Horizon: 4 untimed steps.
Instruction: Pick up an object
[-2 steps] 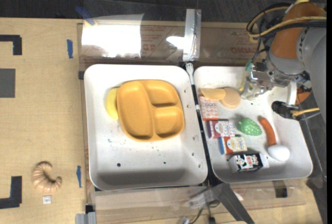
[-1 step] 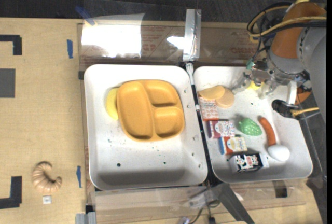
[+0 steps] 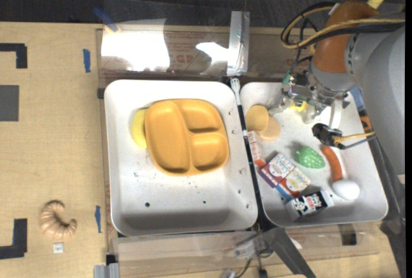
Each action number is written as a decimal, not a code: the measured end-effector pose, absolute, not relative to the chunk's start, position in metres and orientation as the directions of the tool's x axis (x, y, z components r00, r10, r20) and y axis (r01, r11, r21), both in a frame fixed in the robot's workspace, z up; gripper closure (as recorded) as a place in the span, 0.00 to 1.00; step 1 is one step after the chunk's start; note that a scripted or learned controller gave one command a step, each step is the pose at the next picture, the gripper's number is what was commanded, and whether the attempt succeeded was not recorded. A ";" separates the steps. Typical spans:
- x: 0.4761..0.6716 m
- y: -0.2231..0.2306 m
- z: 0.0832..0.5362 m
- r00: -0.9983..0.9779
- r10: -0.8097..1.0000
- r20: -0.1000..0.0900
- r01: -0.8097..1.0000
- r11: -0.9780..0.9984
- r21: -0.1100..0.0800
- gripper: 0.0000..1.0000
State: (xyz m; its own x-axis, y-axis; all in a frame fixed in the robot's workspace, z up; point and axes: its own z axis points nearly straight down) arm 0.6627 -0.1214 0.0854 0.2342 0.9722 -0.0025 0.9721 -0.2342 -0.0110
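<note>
Camera view: arm (image 3: 360, 45) apparently hides right bin's (image 3: 376, 196) far corner.

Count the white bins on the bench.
2. The left bin holds an orange divided tray. The right bin holds the small items and sits under the gripper.
</note>
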 end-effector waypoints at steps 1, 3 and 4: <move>0.663 -0.169 0.085 0.517 0.856 -0.003 0.856 -0.517 -0.027 0.00; 0.601 -0.122 0.243 0.390 0.921 0.006 0.921 -0.390 0.014 1.00; 0.567 -0.079 0.319 -0.015 1.000 -0.001 1.000 0.015 0.005 1.00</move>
